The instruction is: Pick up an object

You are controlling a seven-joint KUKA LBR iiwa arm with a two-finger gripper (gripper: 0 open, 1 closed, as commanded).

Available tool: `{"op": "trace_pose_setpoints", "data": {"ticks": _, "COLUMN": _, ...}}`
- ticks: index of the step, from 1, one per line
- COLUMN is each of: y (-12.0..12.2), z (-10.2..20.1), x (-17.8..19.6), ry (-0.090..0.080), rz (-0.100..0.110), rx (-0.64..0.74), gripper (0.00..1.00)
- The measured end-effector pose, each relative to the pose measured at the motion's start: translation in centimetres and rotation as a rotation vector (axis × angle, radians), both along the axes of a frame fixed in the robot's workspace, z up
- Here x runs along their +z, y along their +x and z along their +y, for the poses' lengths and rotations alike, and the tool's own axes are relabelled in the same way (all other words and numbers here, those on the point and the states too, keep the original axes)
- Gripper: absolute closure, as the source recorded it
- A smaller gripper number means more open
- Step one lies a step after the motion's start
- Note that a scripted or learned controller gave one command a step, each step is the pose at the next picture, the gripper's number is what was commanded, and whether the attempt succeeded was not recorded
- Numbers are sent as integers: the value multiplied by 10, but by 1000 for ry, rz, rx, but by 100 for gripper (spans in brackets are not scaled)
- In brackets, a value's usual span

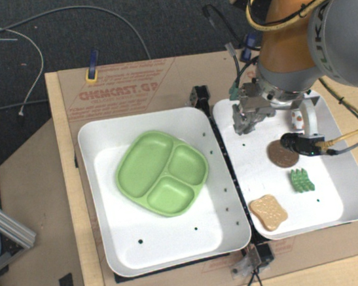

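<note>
- White floor of the right bin point(347, 211) lies bare under the tool point(244, 123), which hangs over that bin's far left corner and touches nothing that can be seen
- Whether the tool is apart or together cannot be told from this slant; nothing shows clamped in it
- Things to pick lie nearer the camera in the same bin, all apart from one another: a brown disc point(281, 155) closest to the tool, a green piece point(301, 180) past it, and a tan toast point(269, 212) by the near left edge
- A green plate point(162, 172) sits in the left bin point(112, 234); wide and shallow, it is likely a poor pick
- To do the step well, the arm should probably centre the tool over one thing, the disc being the shortest move, and come straight down
- The disc looks thin and flat, so a grip may slide off; the ridged green piece may give better purchase
</note>
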State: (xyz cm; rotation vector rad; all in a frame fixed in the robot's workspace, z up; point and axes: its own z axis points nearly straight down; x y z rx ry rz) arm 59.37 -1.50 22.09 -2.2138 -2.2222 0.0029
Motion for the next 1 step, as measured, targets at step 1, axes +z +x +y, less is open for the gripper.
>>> {"op": "trace_pose_setpoints", "data": {"ticks": 1, "y": -26, "z": 53, "x": 10, "ry": 1, "rz": -1, "rx": 3, "gripper": 100}}
